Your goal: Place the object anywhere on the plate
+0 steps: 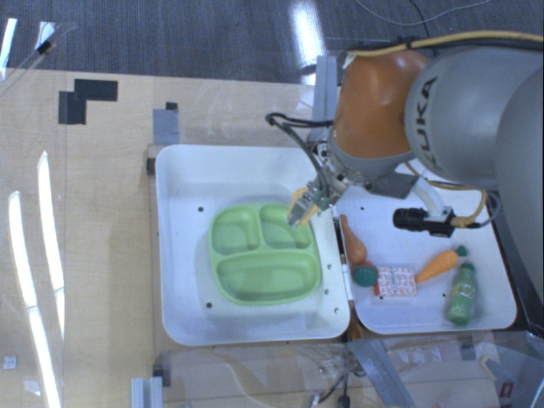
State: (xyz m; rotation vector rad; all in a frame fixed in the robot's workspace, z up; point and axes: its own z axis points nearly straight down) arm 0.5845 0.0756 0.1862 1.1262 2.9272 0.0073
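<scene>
Camera view: green three-compartment plate in left bin. Gripper over the plate's 1 o'clock rim, fingers closed on a small yellowish object (identity unclear). Right bin: carrots at 9 o'clock and at 4 o'clock, green bottle, red-patterned packet.

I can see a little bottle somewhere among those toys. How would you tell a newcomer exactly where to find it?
Start with the right-hand white bin, the one under the big grey arm. Go to its near right corner, where the green bottle lies just below a toy carrot. It is the only all-green thing there with a label; the neighbours are orange carrots and a red and white packet.
</scene>
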